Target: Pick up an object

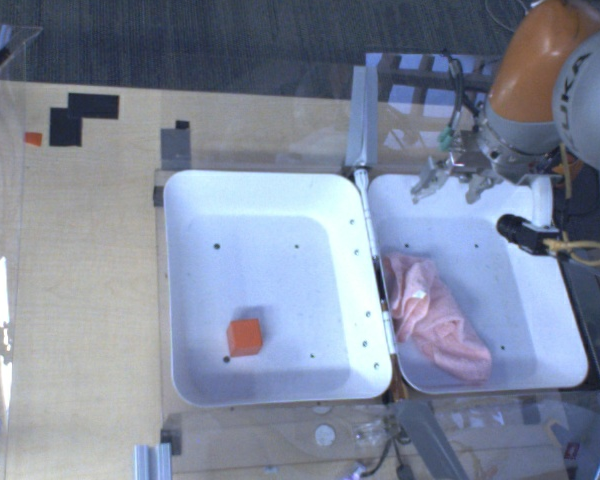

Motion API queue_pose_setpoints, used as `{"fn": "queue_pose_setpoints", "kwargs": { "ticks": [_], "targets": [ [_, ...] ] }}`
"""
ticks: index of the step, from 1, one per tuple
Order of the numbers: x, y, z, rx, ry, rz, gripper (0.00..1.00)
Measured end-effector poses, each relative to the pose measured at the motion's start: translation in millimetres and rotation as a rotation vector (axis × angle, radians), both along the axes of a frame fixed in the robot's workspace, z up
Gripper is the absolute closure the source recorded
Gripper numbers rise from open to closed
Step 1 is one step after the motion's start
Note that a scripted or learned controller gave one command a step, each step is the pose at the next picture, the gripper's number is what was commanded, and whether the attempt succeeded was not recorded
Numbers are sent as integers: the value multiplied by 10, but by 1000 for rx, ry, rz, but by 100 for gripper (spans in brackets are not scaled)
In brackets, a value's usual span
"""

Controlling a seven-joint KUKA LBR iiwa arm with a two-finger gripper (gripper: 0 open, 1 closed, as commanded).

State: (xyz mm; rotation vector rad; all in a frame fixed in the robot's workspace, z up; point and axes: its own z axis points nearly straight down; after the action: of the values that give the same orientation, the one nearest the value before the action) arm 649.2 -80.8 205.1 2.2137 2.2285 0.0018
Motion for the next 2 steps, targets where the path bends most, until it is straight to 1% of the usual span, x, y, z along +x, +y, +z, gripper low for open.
{"fn": "queue_pose_setpoints", "kwargs": {
  "ticks": [1,2],
  "targets": [
    [-546,-244,-583,0,-1,-38,0],
    [-529,-74,-1150,-1,-12,138,0]
  ]
}}
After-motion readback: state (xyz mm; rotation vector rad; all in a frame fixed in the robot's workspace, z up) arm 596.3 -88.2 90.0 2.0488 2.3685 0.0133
